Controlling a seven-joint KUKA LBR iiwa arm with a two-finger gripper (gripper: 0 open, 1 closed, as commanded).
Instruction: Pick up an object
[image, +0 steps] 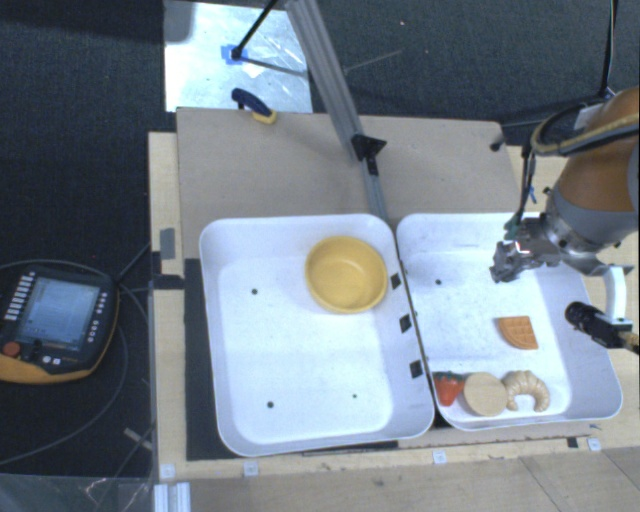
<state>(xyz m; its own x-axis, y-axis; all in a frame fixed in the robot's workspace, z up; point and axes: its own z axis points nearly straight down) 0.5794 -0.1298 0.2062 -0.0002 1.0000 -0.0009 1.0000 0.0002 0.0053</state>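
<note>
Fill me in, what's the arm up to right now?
The KUKA arm reaches in from the right, its claw over the upper part of the right bin, nothing visibly in it. A waffle piece lies below it; a croissant, a round disc and a red item sit along the bin's near edge. A yellow bowl sits in the left bin.

**Five Items, Two Bins: Your Count on the Desk**

You are looking at two white bins, a left bin (300, 400) and a right bin (450, 250), side by side on one desk (300, 160). You can count one yellow bowl (346, 274) in the left bin. In the right bin you have four food items: one orange waffle piece (517, 332), one croissant (527, 389), one round tan disc (484, 394) and one red item (448, 388), partly hidden. One arm (598, 180) reaches in. Off the desk, you see one handheld control pendant (52, 322).
</note>
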